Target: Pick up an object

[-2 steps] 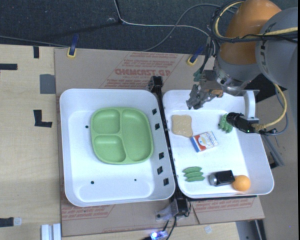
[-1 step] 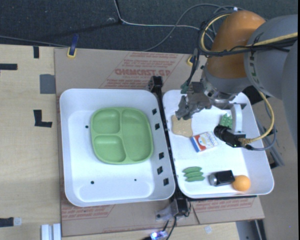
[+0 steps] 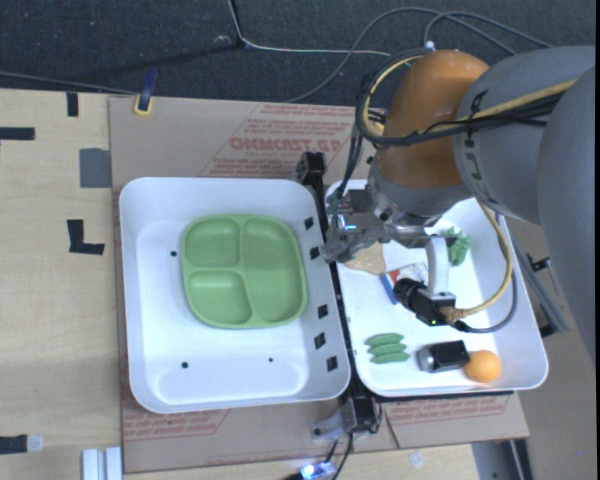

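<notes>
Bins sit side by side on a sheet of cardboard so that things can be lifted from one and dropped in the other. The left bin bears a green divided plate, lying flat near its middle. The right bin holds the loose things to choose from: a green pea pod near its front edge, a small black block just beside that, an orange ball touching the block's far end, a small green piece near the back, and a tan wedge against the wall shared with the left bin.

The arm reaches in from the right and hangs low over the back of the right bin, its orange band bulging above the wrist. The gripper sits close above the tan wedge, which suggests the wedge is the thing aimed at. The wrist hides the tips, so whether the fingers are spread or closed cannot be told, nor whether anything is caught between them.

A black cable with a plug trails from the wrist across the bin's middle, slack so the arm can turn freely. Judging by the low pose, the pick is at the reaching stage, and the wedge's place hard against the wall may make a clean grasp awkward.
</notes>
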`<action>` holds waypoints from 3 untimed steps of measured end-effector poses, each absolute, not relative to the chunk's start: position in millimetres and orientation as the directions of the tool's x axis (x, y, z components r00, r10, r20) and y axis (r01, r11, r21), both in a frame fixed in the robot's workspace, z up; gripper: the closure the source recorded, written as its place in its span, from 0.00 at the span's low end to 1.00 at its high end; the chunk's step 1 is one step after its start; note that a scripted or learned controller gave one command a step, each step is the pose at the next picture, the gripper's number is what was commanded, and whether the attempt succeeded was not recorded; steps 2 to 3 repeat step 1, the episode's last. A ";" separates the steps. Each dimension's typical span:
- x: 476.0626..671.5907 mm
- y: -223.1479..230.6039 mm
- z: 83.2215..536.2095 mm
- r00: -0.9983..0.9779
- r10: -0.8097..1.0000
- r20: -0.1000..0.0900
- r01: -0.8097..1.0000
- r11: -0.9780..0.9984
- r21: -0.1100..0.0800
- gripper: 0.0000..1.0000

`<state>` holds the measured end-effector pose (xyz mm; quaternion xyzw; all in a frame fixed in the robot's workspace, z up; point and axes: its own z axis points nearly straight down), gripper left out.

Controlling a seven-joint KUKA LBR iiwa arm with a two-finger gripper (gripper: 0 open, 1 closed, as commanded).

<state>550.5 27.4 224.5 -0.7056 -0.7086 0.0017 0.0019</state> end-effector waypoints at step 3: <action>536.3 80.6 230.5 -0.007 1.000 0.001 1.000 0.007 -0.003 1.00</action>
